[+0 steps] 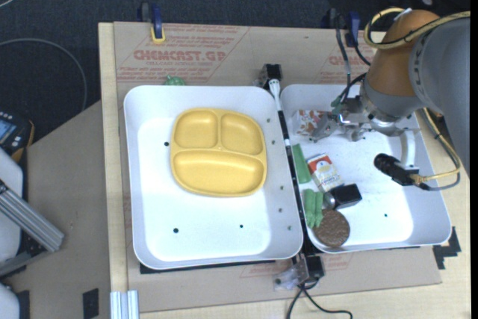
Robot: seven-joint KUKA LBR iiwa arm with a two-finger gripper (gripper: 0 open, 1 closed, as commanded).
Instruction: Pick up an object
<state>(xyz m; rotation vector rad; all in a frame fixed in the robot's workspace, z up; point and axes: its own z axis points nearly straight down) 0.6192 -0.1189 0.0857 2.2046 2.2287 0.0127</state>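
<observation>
The right bin (pixel 388 224) holds several small objects along its left side. These are a crinkled packet (pixel 305 118) at the back, a green strip (pixel 299 160), a red and white box (pixel 323 170), a black block (pixel 346 195), a green pod (pixel 312 208) and a brown round disc (pixel 333 228) at the front. My gripper (pixel 334 127) is low over the back of this bin, right beside the packet. The orange band (pixel 394 52) of the arm rises behind it.
The left bin (pixel 149 183) carries a yellow divided plate (pixel 219 152). A black fitting with a yellow cable (pixel 394 168) hangs off the arm over the middle of the right bin. The bins' shared wall (pixel 286 153) runs just left of the objects.
</observation>
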